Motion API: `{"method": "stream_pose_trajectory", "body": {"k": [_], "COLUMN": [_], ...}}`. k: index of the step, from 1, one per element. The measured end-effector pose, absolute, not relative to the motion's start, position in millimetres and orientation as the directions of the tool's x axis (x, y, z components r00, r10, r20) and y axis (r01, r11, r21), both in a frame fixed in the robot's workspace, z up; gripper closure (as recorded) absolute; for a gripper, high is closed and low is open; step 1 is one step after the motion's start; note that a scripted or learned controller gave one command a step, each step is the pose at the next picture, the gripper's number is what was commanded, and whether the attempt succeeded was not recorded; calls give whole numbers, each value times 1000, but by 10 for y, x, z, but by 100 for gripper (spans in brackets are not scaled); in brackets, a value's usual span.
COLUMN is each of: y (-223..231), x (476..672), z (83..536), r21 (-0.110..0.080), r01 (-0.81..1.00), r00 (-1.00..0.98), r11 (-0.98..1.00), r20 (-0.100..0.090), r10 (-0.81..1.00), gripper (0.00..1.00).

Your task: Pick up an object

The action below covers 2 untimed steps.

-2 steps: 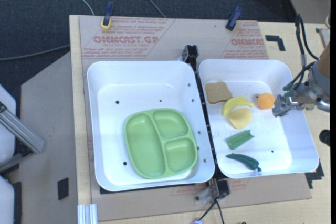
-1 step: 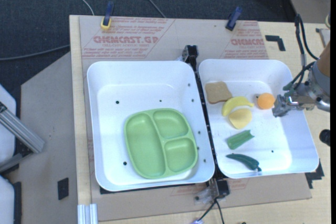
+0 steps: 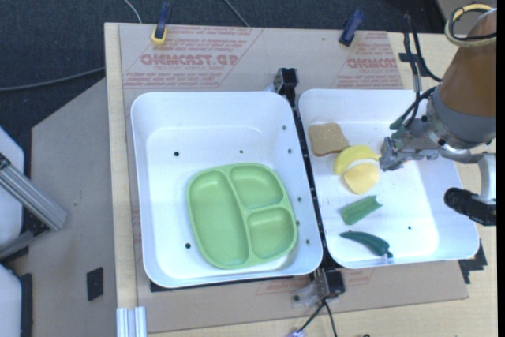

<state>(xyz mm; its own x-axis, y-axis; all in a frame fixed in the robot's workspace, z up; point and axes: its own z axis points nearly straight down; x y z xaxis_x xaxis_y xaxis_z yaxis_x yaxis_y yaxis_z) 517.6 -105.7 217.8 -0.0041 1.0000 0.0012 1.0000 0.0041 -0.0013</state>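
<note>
In the right bin [image 3: 418,237] lie a tan bread slice [image 3: 327,138], a yellow lemon-like piece [image 3: 357,169], a light green chunk [image 3: 361,210] and a dark green pepper [image 3: 367,241]. My gripper [image 3: 392,154] hangs low at the right side of the yellow piece, close to it or touching it. Nothing shows between its tips.
The left bin [image 3: 158,122] holds a green divided plate [image 3: 240,213]. Black clips [image 3: 286,80] sit at the seam between the bins, front and back. The arm's orange band [image 3: 472,83] and grey wrist cover the right bin's far right side.
</note>
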Motion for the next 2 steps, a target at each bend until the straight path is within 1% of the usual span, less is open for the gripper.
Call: {"method": "stream_pose_trajectory", "body": {"k": [1,2], "y": [-504,31], "x": [5406,5572], "z": [2239,2334], "r21": [2,4], "r01": [1000,1000], "r00": [-1,-6], "r11": [1,6], "r20": [0,1], "r10": [1000,1000], "gripper": [100,100]}}
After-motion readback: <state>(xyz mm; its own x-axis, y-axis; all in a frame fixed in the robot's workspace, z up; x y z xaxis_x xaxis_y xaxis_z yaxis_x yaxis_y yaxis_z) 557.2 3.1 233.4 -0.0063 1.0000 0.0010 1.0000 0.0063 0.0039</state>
